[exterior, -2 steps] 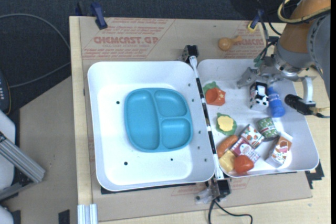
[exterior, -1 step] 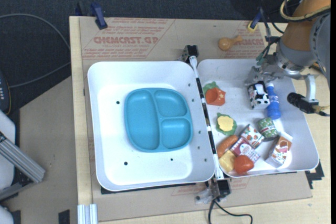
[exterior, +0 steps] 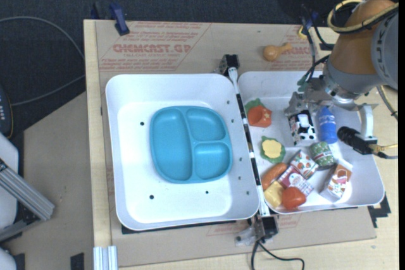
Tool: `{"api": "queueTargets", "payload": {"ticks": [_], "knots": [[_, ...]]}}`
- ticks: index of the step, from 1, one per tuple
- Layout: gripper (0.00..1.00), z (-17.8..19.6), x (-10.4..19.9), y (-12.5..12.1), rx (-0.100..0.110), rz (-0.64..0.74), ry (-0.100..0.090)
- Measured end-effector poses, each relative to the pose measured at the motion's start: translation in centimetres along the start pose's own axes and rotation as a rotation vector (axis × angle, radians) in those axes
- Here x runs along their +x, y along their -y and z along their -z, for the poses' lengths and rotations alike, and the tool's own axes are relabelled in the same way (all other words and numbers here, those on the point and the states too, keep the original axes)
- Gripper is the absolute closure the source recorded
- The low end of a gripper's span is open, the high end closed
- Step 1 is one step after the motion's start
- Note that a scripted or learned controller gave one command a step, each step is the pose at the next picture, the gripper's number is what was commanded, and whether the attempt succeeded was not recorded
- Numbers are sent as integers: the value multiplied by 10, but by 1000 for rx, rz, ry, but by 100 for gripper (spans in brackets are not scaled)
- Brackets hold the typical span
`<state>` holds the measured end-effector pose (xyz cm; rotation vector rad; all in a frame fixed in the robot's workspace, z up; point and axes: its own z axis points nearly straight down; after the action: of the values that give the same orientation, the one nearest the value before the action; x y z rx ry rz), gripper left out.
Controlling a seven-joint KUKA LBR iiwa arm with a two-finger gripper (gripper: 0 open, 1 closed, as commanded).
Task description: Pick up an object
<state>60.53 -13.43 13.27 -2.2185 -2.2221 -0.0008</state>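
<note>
The grey arm reaches in from the right and hangs its claw [exterior: 308, 112] low over the right-hand shallow white bin [exterior: 373, 194], apparently because that is where the jumbled toy groceries lie, while the left-hand white bin [exterior: 126, 104] carries a blue three-part plastic tray [exterior: 190, 142]. Just below the claw sit a small black-and-white carton [exterior: 304, 129] and a blue plastic bottle [exterior: 327, 124], the bottle's long axis running roughly up-and-down the bin, its cap end toward the far wall. From here I cannot tell whether the claw is open or closed.
</note>
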Motion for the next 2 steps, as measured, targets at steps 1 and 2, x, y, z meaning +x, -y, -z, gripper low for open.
{"api": "queueTargets", "payload": {"ticks": [1,2], "knots": [[100,-46,24,-58,7,-1,0],[100,-36,25,-58,5,0,1]]}}
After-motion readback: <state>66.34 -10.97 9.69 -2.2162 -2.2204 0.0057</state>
